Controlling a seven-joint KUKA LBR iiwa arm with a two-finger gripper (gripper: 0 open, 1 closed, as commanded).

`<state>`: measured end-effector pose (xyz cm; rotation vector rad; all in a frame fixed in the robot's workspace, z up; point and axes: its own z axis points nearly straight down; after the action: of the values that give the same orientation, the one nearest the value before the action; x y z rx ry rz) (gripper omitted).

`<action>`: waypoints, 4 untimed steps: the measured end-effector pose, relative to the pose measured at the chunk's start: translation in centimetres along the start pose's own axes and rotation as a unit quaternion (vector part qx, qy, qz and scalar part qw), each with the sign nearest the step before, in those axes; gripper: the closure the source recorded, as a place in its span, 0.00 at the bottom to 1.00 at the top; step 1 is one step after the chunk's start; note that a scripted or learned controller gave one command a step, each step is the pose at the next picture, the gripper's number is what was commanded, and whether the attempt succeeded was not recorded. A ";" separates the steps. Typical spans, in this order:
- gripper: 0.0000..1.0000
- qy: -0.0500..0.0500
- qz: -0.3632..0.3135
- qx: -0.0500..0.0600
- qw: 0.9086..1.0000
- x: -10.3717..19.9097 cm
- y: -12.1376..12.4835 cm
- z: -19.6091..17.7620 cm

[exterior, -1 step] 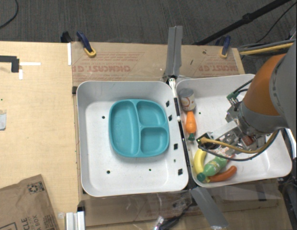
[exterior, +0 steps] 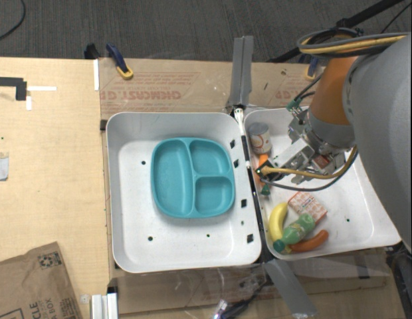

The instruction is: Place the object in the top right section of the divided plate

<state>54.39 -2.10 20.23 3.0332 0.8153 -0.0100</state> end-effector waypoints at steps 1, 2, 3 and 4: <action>1.00 0.001 -0.100 0.000 0.995 6.3 7.7 1.1; 1.00 0.001 -0.193 -0.001 0.981 10.2 2.5 -3.9; 1.00 0.000 -0.230 0.000 0.973 12.9 -4.3 1.2; 1.00 0.002 -0.248 -0.001 0.969 17.5 -7.4 -8.4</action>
<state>65.90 13.07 28.56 2.7355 1.5426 -0.0039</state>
